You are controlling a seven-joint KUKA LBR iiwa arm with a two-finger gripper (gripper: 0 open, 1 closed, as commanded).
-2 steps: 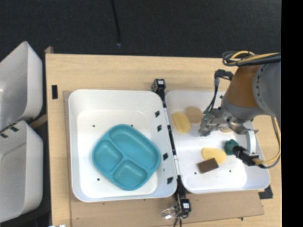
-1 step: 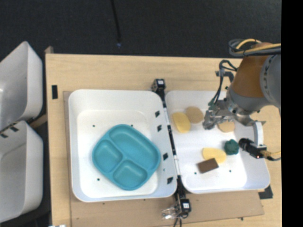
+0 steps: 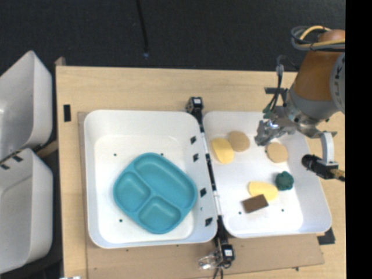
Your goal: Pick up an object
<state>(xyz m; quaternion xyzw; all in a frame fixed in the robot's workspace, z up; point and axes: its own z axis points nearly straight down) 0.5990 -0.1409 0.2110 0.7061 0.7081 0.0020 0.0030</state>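
Where pincer [image 3: 267, 133] hovers, biscuits [image 3: 238, 140] alongside

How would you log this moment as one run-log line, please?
arm: over right bin | gripper: above tan discs, nothing seen held | blue tray: in left bin | pick: not yet done

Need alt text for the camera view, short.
The gripper hangs over the right bin, above two tan discs, two yellow pieces, a green lump and a brown block. The left bin holds a blue divided tray.
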